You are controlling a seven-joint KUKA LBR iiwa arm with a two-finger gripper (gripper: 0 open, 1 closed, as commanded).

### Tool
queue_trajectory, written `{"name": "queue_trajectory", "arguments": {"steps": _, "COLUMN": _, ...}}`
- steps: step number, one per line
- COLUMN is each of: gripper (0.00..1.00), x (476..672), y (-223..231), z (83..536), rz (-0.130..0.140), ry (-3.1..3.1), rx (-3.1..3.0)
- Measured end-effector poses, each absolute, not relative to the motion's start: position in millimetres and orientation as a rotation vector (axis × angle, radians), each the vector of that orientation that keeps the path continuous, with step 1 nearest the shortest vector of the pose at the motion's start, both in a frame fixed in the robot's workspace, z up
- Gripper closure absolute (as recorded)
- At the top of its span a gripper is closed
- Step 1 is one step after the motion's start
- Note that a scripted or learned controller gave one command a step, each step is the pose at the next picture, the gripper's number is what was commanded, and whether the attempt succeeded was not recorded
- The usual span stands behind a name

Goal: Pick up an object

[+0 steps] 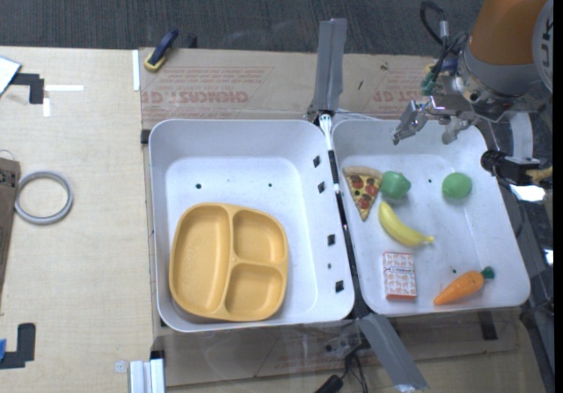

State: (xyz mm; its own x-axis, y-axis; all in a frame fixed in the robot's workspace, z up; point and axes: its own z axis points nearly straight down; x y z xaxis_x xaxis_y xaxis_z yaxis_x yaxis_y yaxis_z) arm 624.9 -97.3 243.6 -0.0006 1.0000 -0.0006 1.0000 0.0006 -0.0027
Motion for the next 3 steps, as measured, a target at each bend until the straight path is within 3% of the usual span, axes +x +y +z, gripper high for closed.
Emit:
{"name": "queue_trajectory", "arguments": {"steps": 1, "gripper": 0.00, "x": 580.4, "y": -95.3, "z": 124.8, "rz": 0.003, "ry": -2.338, "rx": -2.096}}
{"name": "queue_trajectory", "arguments": {"steps": 2, "gripper": 0.00, "x": 531.2, "y": -98.1, "z": 90.7, "rz": 0.003, "ry": -2.400, "rx": -2.023}}
{"name": "queue_trajectory", "arguments": {"steps": 3, "gripper": 0.00, "x": 557.1, "y": -72.9, "z": 191.5, "rz": 0.000, "ry": -2.511, "rx": -1.888}}
